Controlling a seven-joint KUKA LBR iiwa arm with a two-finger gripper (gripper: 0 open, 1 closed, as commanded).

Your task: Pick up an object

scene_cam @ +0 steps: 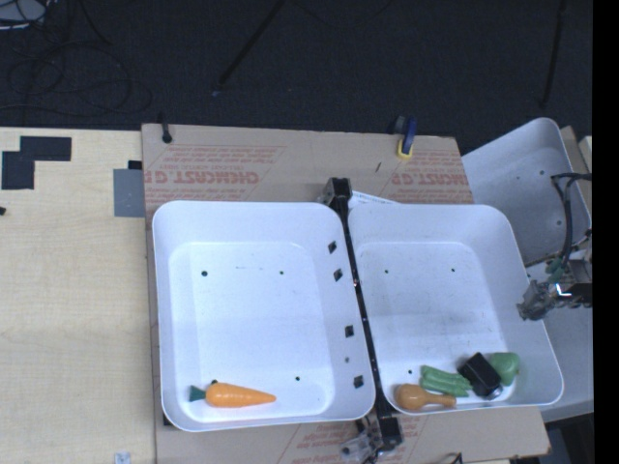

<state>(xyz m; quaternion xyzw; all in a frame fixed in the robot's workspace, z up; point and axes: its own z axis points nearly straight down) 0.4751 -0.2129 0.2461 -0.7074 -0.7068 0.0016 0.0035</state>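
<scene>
A toy carrot (239, 394) lies alone at the near edge of the left bin (174, 259). In the right bin's (513, 249) near corner a green pea pod (443, 381), a small black block (480, 373), a green lump (505, 363) and a tan pear-shaped toy (422, 397) crowd together, touching. The gripper (544, 298) sits outside that bin's right rim; whether it is released or clenched I cannot tell.

Both bins, the left bin (174, 259) and the right bin (513, 249), look like smooth white plastic with a faint sheen. They sit on a sheet of brown cardboard (290, 167), matt and printed with red lettering. The bench top (68, 307) is pale wood-grain, flat in finish. The toy carrot (239, 395) appears to be smooth orange plastic, slightly glossy, as do the green pieces (445, 381) and the tan pear-shaped toy (418, 398). The black block (481, 374) looks matt. A clip (406, 136) seems blue and yellow plastic.
</scene>
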